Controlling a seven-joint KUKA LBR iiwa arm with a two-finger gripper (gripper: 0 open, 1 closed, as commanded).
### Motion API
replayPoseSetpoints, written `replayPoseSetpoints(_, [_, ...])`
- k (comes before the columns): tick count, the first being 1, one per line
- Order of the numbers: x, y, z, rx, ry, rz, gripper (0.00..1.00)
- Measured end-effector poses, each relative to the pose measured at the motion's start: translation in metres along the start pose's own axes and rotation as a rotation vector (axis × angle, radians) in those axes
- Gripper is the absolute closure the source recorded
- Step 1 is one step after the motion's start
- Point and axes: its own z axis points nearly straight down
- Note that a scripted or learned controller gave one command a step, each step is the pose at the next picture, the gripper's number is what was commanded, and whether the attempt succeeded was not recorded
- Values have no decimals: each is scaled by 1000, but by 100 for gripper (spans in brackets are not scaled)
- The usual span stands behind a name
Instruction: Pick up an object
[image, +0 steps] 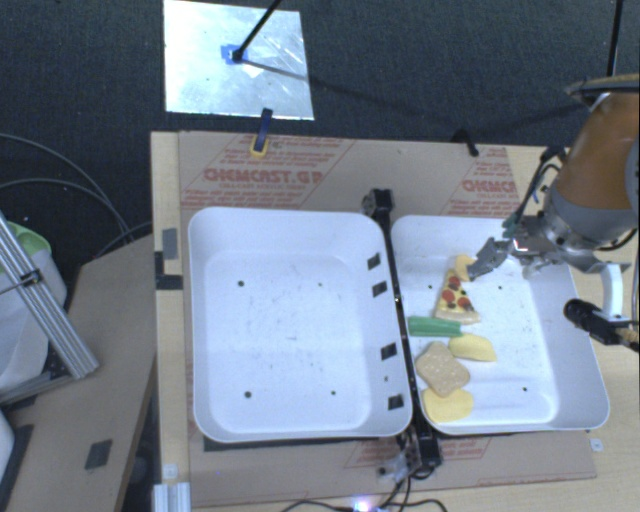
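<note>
The right bin (560, 330) holds a pizza slice (456, 296), a green bean-like piece (434, 326), a yellow lemon-shaped piece (473, 347), a tan cracker (442, 368) and a yellow round piece (447, 405), all along its left side. My gripper (492, 258) hangs over the upper part of that bin, just right of the pizza slice's tip. Nothing shows between its fingers. The arm's orange band (600, 150) rises at the right edge.
The left bin (290, 320) sits beside the right one, with a black clip strip (385, 290) along the shared wall. A foil sheet (238, 60) lies behind the bench. A metal rail (40, 310) stands at far left.
</note>
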Motion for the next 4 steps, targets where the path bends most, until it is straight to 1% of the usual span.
replayPoseSetpoints(1, [9, 80, 121, 0, 0, -5, 0])
replayPoseSetpoints(2, [45, 20, 115, 5, 3, 1, 0])
replayPoseSetpoints(3, [43, 24, 102, -8, 0, 2, 100])
replayPoseSetpoints(4, [30, -11, 107, -26, -2, 2, 100])
